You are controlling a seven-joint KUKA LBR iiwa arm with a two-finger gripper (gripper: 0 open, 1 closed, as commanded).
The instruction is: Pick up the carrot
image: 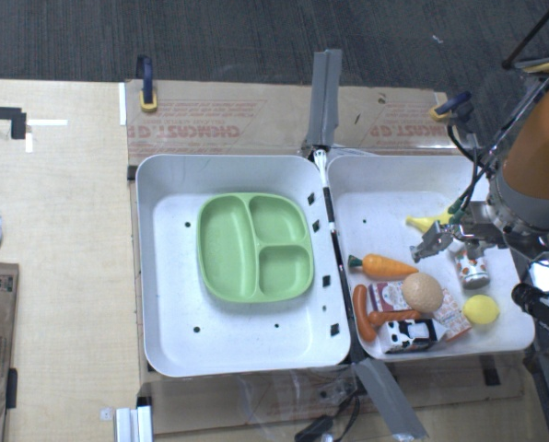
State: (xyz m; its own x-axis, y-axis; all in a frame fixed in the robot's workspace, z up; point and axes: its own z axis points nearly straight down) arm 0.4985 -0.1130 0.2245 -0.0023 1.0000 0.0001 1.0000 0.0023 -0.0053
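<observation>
Clutter sitting in two shallow white plastic bins

A pale green three-compartment plastic tray (pixel 254 246) is lying in the left bin (pixel 155 274); a yellow lemon (pixel 481 310), tan egg (pixel 423 293), small can (pixel 473 269) and red sausage (pixel 363 313) are resting in the right bin (pixel 376 205).
</observation>
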